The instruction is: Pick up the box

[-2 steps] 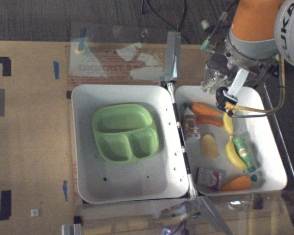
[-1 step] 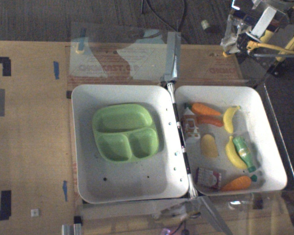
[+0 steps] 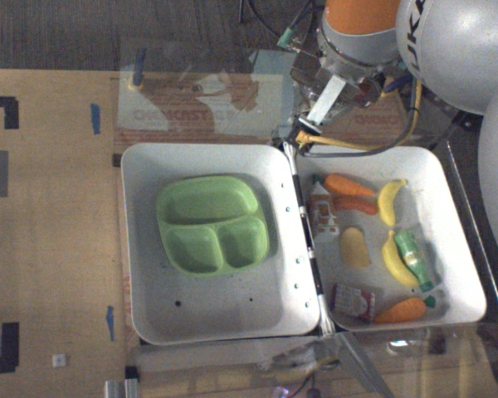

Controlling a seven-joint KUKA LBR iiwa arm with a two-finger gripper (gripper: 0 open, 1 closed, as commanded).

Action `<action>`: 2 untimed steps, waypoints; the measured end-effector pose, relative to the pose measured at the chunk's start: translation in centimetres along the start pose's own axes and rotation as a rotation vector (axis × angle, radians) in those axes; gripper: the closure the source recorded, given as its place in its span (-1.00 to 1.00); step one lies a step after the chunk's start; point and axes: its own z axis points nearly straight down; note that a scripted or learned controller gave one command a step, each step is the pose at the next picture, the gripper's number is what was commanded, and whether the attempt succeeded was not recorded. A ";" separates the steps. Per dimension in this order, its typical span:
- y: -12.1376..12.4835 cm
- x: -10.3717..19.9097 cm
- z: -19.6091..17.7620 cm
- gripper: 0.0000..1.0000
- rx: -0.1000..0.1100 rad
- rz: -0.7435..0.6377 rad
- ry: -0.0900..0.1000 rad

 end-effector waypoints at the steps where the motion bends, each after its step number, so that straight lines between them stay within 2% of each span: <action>1: 2.2 1.8 -10.1 1.00 -0.004 0.105 0.002; 2: -3.3 6.7 2.4 1.00 0.000 0.138 0.000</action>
